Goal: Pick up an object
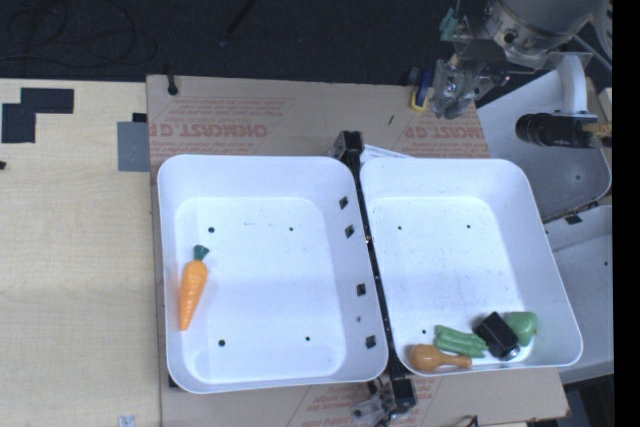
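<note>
Nothing picked yet: our gripper [452, 101] hangs behind the right bin [545, 245], and we cannot tell its grip; the carrot [192, 289] lies untouched.

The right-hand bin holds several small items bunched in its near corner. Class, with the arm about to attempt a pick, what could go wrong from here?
1. The black block lies against the green pods and the green piece, so the gripper may nudge neighbours or miss them all.
2. The cluster hugs the right bin wall, so a finger might strike the rim.
3. The carrot lies near the left bin wall, a similar hazard.
</note>
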`<move>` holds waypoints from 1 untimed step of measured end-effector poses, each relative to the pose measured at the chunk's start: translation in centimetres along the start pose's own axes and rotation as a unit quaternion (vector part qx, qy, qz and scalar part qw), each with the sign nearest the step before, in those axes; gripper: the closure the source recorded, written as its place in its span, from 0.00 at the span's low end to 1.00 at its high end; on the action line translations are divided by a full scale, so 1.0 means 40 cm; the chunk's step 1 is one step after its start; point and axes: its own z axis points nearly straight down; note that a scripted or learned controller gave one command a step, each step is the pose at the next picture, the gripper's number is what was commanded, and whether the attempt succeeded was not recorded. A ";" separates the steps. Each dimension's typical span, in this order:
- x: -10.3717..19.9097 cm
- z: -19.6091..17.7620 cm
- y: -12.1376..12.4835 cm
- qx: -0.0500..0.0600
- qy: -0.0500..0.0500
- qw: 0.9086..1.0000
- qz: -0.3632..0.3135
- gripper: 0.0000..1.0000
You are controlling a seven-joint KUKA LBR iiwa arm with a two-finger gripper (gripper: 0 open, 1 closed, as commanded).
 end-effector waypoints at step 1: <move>-0.080 0.165 0.002 -0.001 0.001 1.000 -0.001 1.00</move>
